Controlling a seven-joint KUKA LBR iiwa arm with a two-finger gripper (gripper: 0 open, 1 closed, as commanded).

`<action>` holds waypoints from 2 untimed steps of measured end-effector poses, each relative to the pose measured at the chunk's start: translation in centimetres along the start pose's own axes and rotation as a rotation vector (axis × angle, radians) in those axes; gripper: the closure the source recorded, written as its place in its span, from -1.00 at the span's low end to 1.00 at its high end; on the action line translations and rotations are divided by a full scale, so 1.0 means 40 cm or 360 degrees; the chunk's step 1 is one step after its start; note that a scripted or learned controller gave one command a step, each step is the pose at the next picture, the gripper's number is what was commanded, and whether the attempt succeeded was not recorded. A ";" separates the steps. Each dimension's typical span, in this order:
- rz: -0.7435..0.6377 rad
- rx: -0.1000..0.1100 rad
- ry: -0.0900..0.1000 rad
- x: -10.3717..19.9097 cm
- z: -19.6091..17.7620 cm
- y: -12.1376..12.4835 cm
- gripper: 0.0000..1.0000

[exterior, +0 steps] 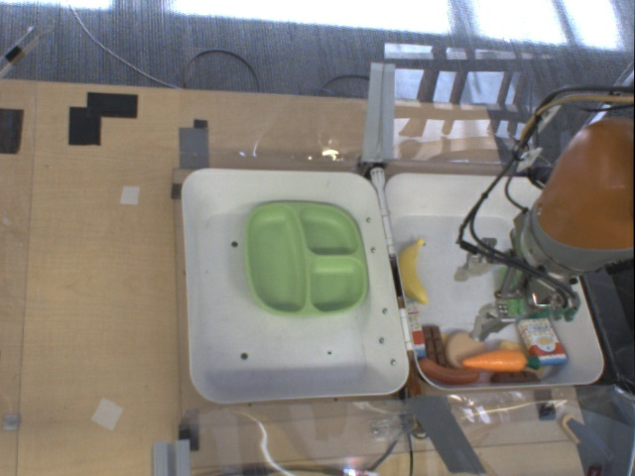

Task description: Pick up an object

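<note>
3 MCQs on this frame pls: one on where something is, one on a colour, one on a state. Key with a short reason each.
1. Where is the banana?
A. right bin, near its left wall
B. on the divided plate
C. on the bench outside the bins

2. What colour is the divided plate in the left bin?
A. blue
B. green
C. red

3. How do the toy foods in the right bin lie?
A. stacked in the middle
B. spread evenly
C. mostly bunched along the near edge

Key: 1 A, the banana lies just inside the dividing wall. 2 B, the plate is light green. 3 C, the carrot, the carton and others crowd the near edge.
</note>
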State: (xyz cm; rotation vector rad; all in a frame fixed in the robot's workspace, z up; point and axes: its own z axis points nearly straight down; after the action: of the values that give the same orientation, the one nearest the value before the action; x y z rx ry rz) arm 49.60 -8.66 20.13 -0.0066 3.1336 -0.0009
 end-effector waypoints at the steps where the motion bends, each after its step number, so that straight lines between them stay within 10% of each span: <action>1: -0.0117 0.0004 -0.0010 -0.076 0.269 -0.169 -1.00; 2: 0.0281 0.0001 -0.0007 -0.340 0.285 -0.216 -1.00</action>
State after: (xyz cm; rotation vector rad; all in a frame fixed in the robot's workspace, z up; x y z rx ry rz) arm 63.34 -17.26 8.83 0.2695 3.1176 -0.0003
